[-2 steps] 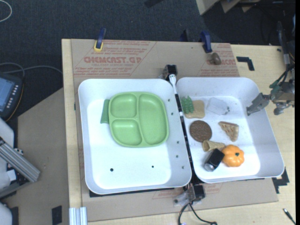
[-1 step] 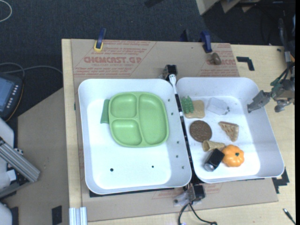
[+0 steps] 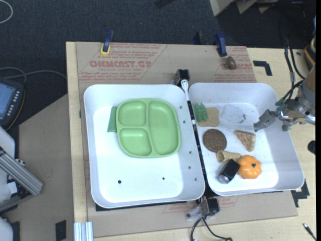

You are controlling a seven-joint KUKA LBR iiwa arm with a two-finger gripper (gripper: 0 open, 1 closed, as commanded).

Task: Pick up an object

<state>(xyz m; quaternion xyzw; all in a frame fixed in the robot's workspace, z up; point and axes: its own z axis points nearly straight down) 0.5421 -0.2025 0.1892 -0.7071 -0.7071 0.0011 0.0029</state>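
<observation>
Two bins sit side by side on the bench. The left bin (image 3: 100,134) holds a divided plate (image 3: 148,127), toward its far side. The right bin (image 3: 286,154) holds a cluster in its left half — a cookie (image 3: 214,140) mid-cluster, a pumpkin (image 3: 249,167) at the near end, a wedge (image 3: 246,139) right of the cookie. The gripper (image 3: 273,117) hangs over that bin's right side.

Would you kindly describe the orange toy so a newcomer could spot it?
Look in the right bin, toward its near edge. The small pumpkin sits beside a black block; it alone is bright orange, round, with a green stem.
</observation>
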